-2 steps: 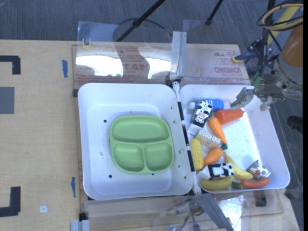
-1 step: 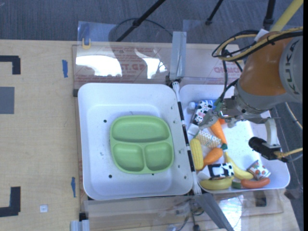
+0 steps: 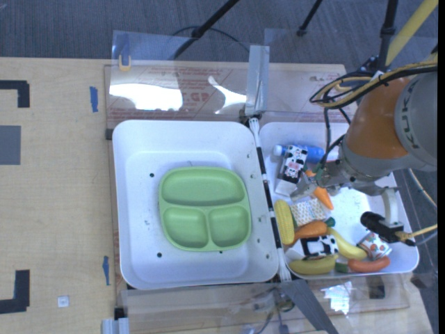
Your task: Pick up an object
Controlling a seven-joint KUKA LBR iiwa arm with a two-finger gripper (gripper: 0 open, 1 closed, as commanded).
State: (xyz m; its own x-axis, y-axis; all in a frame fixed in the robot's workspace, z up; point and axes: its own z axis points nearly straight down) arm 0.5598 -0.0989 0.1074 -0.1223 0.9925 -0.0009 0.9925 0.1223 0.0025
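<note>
The right bin [image 3: 407, 259] holds several toy foods. A blue bottle [image 3: 311, 151] and a cow-patterned carton [image 3: 295, 163] lie at its far left. A corn cob [image 3: 284, 221], a tan waffle piece [image 3: 303, 210] and a large carrot [image 3: 311, 229] sit in the middle. Along the near wall are a banana [image 3: 314, 265], a black-and-white block [image 3: 321, 245] and a red sausage [image 3: 369, 263]. My gripper [image 3: 314, 179] hangs low over the bin's left middle, beside the carton and just above a small orange carrot piece [image 3: 323, 198]. The wrist hides what lies between its jaws.
The left bin [image 3: 132, 152] bears a green divided plate [image 3: 205, 208]. A metal divider post [image 3: 256, 82] stands at the back between the bins. A small red-and-white toy [image 3: 376, 244] rests by the right bin's near right corner.
</note>
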